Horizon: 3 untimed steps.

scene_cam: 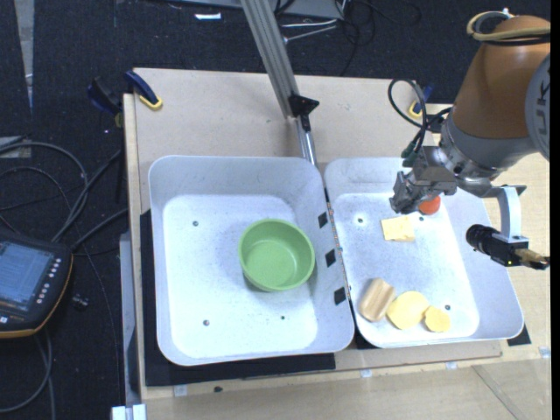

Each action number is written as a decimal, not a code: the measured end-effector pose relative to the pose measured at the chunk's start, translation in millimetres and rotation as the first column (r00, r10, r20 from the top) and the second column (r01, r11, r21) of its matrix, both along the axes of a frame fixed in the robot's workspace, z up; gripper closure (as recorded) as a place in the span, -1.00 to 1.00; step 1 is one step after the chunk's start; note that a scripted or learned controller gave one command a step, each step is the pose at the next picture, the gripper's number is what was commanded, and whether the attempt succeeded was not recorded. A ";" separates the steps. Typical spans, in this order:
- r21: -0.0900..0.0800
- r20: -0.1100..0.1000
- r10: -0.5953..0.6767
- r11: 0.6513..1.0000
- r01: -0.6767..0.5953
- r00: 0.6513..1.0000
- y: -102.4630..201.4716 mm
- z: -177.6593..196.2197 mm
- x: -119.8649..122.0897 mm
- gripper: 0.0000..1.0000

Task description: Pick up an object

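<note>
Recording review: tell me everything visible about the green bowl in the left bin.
The round green bowl, plastic by its matte look, sits upright on the floor of the left shallow white bin, right of the bin's middle, towards the divide between the bins. Its rim is a lighter green than its inside, which holds nothing. It touches only the bin floor and stands apart from the walls. The grey two-finger gripper is over the right bin, well away from it.

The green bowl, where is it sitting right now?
The green bowl sits in the left bin, right of its middle, near the divide from the right bin.
</note>
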State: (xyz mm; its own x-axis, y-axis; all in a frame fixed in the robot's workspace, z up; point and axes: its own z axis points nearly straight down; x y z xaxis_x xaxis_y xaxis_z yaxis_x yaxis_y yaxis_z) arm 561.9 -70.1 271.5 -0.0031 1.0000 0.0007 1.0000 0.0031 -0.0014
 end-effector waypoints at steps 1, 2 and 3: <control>0.000 0.001 0.001 1.000 -0.001 1.000 45.2 -1.7 -3.0 1.00; 0.000 0.000 0.001 1.000 -0.001 1.000 91.7 -20.5 -15.6 1.00; 0.000 0.001 0.001 1.000 -0.001 1.000 141.6 -25.0 -34.4 1.00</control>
